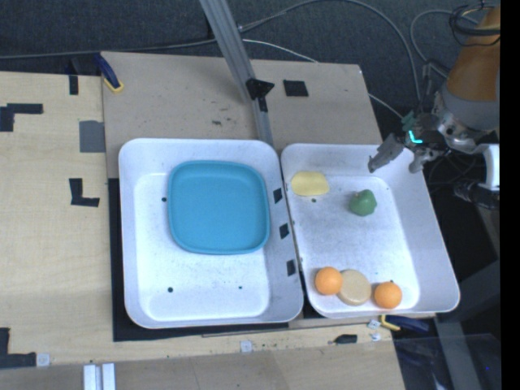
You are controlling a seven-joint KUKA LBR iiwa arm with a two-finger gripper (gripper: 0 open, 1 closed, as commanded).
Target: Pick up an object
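1. While a grey pole (236, 51) slants down from the upper middle to the bins' junction, nothing is seen blocking the items.
2. A blue plate (218, 206) is held in the left bin (138, 242); the right bin (426, 242) holds a yellow piece (309, 184), a green ball (363, 202), and, along its lower edge, two oranges (328, 280) (387, 295) flanking a beige disc (354, 288).
3. At the right bin's upper right rim, the gripper (398, 154) is seen spread apart, with nothing between its fingers; open floor lies mid-bin.
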